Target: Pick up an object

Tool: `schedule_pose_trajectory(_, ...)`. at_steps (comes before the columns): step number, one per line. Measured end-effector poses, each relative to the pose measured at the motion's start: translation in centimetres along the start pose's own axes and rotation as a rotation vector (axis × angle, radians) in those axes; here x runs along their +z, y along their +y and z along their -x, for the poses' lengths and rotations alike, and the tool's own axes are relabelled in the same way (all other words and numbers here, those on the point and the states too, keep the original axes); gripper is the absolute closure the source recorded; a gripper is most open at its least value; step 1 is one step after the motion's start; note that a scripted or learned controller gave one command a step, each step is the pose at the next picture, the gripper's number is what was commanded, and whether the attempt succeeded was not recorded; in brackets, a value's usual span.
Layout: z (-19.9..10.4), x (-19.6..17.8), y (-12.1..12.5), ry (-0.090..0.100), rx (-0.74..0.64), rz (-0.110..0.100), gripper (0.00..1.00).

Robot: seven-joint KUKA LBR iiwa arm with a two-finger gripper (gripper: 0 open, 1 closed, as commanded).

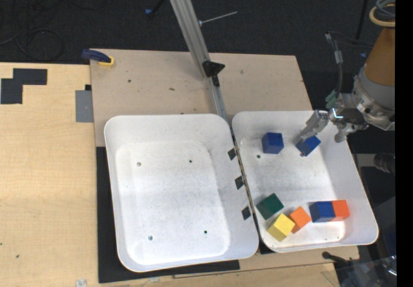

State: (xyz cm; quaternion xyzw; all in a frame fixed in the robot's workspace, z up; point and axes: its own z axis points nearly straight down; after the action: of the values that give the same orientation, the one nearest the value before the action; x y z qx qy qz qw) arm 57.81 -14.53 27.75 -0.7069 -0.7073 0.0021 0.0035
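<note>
My gripper (322,140) hangs over the back of the right bin (361,179), reaching in from the right, and stands open. A tilted blue block (310,146) sits right at the tip of the left finger (313,127), not between the two fingers. Another blue cube (273,142) lies a little to the left of it. Along the bin's front lie a green cube (270,205), a yellow cube (281,226), an orange cube (300,217), and a blue cube (322,211) touching an orange one (341,209).
The left bin (129,144) adjoins the right one along a divider with black clips (239,181). A slanted aluminium rail (191,28) rises behind the bins. A small blue and yellow clamp (98,57) lies at the bench's back left.
</note>
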Motion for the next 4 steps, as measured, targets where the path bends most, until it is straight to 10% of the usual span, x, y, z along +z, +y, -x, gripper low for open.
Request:
schedule_pose_trajectory(1,0.1,-0.3,0.1,-0.001,0.000,0.005,0.00)
schedule_pose_trajectory(4,0.5,15.7,-2.3,0.001,0.001,-0.002,0.00)
